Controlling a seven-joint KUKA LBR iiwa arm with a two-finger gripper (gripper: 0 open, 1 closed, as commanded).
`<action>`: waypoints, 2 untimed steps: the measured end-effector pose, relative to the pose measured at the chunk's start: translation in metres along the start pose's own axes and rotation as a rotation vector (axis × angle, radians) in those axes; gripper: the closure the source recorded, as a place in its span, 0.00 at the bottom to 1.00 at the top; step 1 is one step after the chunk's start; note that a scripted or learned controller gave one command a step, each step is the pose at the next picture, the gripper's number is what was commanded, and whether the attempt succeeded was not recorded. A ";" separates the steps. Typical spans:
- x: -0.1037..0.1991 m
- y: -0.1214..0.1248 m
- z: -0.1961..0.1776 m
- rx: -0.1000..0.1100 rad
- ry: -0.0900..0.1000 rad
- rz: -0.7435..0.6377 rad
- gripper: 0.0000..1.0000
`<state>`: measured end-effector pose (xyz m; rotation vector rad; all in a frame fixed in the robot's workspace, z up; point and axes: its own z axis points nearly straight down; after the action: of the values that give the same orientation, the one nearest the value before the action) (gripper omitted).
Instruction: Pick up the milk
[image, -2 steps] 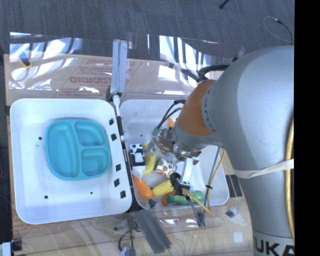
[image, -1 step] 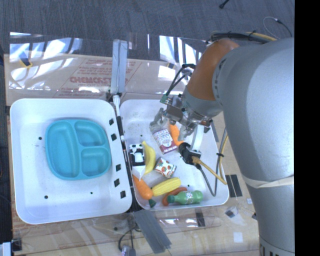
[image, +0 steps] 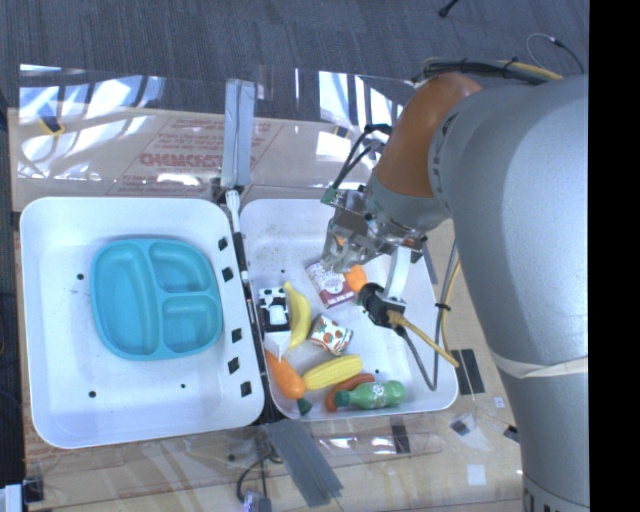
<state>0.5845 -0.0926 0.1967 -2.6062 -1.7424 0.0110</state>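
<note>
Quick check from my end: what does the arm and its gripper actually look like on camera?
The arm is bulky, rounded and grey, with an orange band above the wrist. The gripper is a compact metallic-grey block. Black cables loop beside it, and a yellow cable trails below.

You see the gripper (image: 343, 262) low over the right bin (image: 425, 395), its tips at a small reddish carton (image: 329, 283), though you cannot tell whether it is gripped. At seven o'clock from that carton stands the black-and-white milk (image: 274, 308), touching a banana (image: 298, 313), with a patterned cup (image: 332, 335) just at the banana's four o'clock. Toward the bin's six o'clock edge lie a carrot (image: 286, 376), a corn cob (image: 332, 373) and a green bottle (image: 374, 395), while the left bin (image: 60, 400) at nine o'clock holds a blue tray (image: 157, 298).
</note>
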 end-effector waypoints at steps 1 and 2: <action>0.001 0.000 0.000 0.001 0.000 -0.001 0.00; -0.029 -0.034 0.093 -0.002 0.001 -0.119 0.00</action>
<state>0.5410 -0.1063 0.1044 -2.4989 -1.8950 0.0072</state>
